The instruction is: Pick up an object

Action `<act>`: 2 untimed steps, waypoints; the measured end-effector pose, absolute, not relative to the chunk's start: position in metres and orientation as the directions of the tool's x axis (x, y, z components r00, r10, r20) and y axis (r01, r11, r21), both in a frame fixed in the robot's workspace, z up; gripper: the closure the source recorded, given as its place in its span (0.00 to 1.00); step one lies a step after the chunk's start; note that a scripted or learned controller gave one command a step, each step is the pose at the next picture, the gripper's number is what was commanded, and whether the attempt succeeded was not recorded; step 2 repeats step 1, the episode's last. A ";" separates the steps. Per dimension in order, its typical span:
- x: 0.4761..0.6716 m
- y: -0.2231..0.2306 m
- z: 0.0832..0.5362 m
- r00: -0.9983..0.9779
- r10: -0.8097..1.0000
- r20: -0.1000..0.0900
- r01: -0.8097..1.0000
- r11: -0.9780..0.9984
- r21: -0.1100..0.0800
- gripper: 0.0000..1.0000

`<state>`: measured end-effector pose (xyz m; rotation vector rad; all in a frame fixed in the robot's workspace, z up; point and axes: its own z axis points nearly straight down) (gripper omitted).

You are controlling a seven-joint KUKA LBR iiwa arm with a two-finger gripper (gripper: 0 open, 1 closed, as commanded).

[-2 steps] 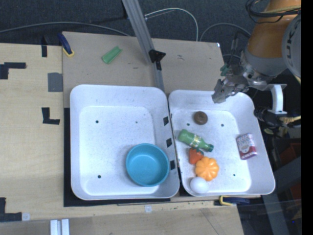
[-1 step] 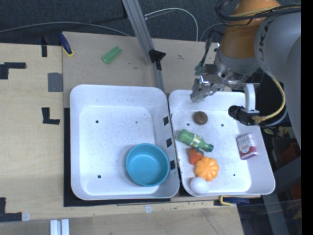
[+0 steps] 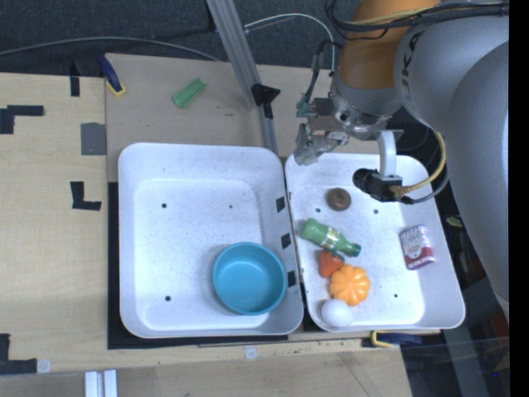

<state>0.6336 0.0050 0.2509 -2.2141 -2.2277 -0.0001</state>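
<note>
Right now I have the arm reaching in from the right, with the gripper (image 3: 312,149) hanging above the top-left corner of the right bin (image 3: 438,304), close to the divide between the two bins. I cannot tell from this slanted view whether it is apart or together, and I see nothing caught in it.

No single object is named for the pick, so the candidates are what lies in the bins. In the right bin a small brown disc (image 3: 338,198) sits nearest the gripper, just below and to its right. Further down lies a green bottle (image 3: 328,237) on its side, tilted, with a red piece (image 3: 330,264) and an orange pumpkin (image 3: 350,284) touching or nearly touching below it, and a white egg (image 3: 335,313) against the bottom rim. A red and white packet (image 3: 417,247) lies well apart near the right wall. The left bin (image 3: 149,164) holds a blue bowl (image 3: 248,277) by its lower right corner.

My guess is the arm sits high at the corner as a start pose, so the approach has not begun. The cluster looks awkward; the disc or the packet stands freer.
</note>
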 end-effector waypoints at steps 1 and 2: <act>0.636 0.049 0.246 -0.005 1.000 0.001 1.000 0.005 -0.002 1.00; 0.636 0.049 0.246 -0.005 1.000 0.001 1.000 0.005 -0.002 1.00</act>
